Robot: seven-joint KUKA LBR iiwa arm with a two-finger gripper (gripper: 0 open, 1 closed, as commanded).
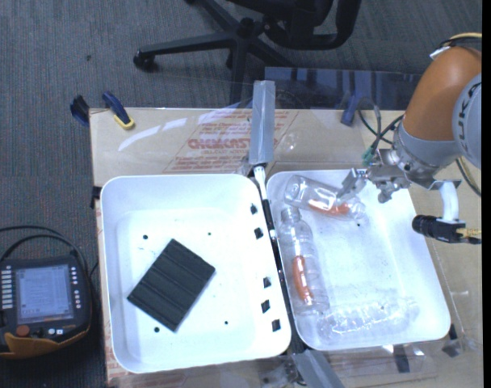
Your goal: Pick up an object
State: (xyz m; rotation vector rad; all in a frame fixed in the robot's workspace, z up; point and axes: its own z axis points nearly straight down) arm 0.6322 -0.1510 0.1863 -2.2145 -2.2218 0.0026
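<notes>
The right bin holds three clear plastic bottles. One bottle with an orange label lies at the bin's far left corner. A second bottle with an orange label lies along the left wall. A third, all clear bottle lies along the near wall. My gripper hangs over the bin's far edge, just right of the far bottle's end. Its fingers stand apart and open, with nothing between them. A black ridged block lies in the left bin.
A grey upright post stands behind the seam between the bins. A black fitting on a white bracket sticks out at the right bin's right rim. A teach pendant lies on the floor at left, and an office chair base stands behind the bench.
</notes>
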